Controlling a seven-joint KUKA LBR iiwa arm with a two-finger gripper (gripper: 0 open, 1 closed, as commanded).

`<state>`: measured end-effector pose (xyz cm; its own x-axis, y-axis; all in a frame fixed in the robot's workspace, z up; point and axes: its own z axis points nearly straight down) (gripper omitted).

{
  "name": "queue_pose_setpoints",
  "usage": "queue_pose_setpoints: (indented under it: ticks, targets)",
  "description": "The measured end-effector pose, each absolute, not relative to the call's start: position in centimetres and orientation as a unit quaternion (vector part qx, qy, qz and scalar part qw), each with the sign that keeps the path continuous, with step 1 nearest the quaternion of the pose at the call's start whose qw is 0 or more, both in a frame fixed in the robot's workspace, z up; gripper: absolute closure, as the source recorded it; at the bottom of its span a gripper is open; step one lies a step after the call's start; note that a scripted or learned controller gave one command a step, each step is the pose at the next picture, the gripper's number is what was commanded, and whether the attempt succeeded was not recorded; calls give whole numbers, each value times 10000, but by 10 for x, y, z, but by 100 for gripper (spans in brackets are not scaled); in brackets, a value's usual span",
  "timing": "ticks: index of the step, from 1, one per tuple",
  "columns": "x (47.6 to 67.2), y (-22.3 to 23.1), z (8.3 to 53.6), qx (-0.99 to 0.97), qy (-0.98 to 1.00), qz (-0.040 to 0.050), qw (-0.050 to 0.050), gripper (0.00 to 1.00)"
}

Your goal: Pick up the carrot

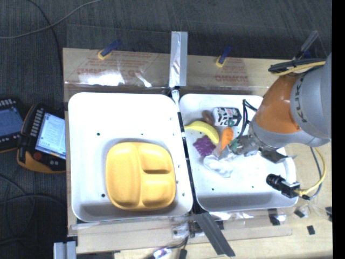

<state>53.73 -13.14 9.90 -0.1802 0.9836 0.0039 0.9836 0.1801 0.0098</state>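
In the right bin [237, 196] my arm [294, 109] reaches low over the clutter. The banana [203, 129] lies left of the carrot [226, 138], which sits just beside my gripper [233, 147], touching its left edge, not between anything.

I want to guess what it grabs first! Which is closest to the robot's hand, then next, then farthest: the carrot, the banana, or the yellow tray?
From the hand:
1. Carrot, right beside it in the right bin.
2. Banana, farther left in the same bin.
3. Yellow tray, over in the left bin.
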Motion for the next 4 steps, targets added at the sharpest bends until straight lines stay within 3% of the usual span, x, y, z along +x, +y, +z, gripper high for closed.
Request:
queue_pose_setpoints:
  ticks: [1, 2, 3, 4]
  targets:
    - [640, -75, 181, 6237, 7817, -35, -15, 100]
    - [668, -40, 213, 4570, 8895, -27, -11, 100]
    - [646, -48, 181, 2037, 9790, -9, -23, 100]
    - [595, -78, 181, 506, 9987, -3, -22, 100]
